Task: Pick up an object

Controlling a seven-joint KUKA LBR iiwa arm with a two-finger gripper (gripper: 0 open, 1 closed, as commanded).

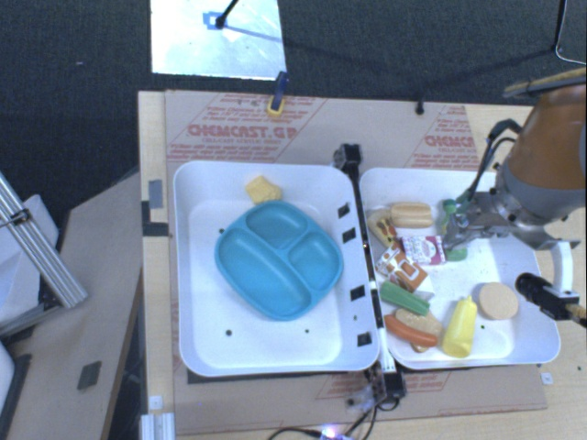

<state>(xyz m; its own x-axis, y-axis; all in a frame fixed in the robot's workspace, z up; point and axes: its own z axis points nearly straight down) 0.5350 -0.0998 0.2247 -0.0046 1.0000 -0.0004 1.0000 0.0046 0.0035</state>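
- Near the lower edge of the frame, in the right bin (541, 337), a yellow bottle (460, 326) lies with its long axis running near-upright in the picture, tip pointing up; just left of it a hot dog (411, 328) lies aslant, its axis running from upper left to lower right.
- A green pickle-shaped piece (404, 297) sits just above the hot dog, also aslant; a round tan disc (499, 301) lies right of the bottle.
- Mid-bin, a white and red packet (424, 248) lies flat, with a red-striped carton (400, 267) at its lower left.
- The claw (456, 230) hangs over the packet's right end, by a green item (449, 211); whether its fingers are spread or pressed together I cannot tell.
- Further up, a bun-coloured roll (410, 214) lies with its axis left-right.
- The left bin (197, 273) holds a blue divided tray (278, 258), with a yellow block (263, 189) near it, up the frame.
- Both bins rest on a board-covered desk (229, 126); dark carpet (73, 62) beyond, with a shiny square sheet (216, 26) at upper left.
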